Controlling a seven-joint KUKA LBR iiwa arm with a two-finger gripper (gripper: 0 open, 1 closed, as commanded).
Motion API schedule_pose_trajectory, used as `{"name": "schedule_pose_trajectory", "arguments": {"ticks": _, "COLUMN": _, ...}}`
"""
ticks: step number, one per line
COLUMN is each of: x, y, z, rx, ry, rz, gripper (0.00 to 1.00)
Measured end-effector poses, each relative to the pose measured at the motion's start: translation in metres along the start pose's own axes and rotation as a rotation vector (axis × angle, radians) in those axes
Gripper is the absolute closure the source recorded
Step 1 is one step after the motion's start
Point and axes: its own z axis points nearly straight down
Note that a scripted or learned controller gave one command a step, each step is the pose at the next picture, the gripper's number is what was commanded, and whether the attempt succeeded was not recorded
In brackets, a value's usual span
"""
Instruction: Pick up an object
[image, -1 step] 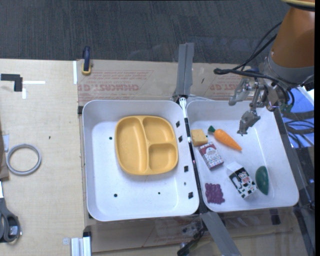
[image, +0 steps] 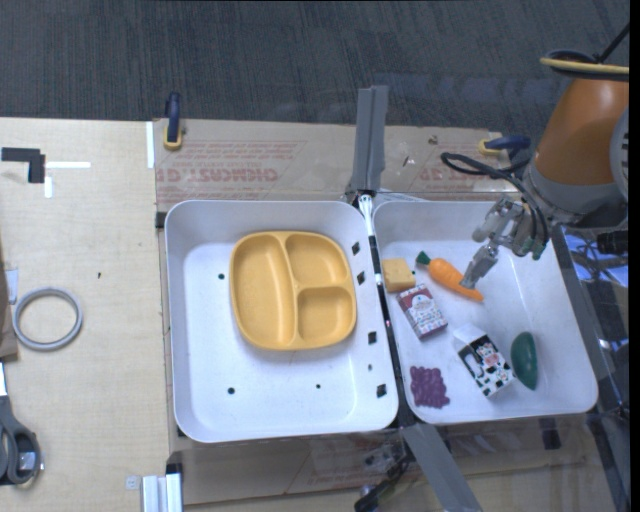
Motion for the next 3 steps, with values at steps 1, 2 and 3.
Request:
{"name": "schedule_pose_trajectory", "arguments": {"ticks": 1, "x": 0.029, "y": 0.015, "z": 0.067, "rx": -0.002, "ry": -0.004, "rz": 0.687, "gripper": 0.0}}
{"name": "schedule_pose_trajectory", "arguments": {"ticks": 2, "x": 0.029, "y": 0.017, "z": 0.057, "rx": -0.003, "ry": -0.004, "rz": 0.683, "gripper": 1.0}}
{"name": "schedule_pose_trajectory", "arguments": {"ticks": 3, "x": 0.053, "y": 0.087, "z": -0.057, "rx": 0.003, "ry": 0.001, "rz": 0.634, "gripper": 1.0}}
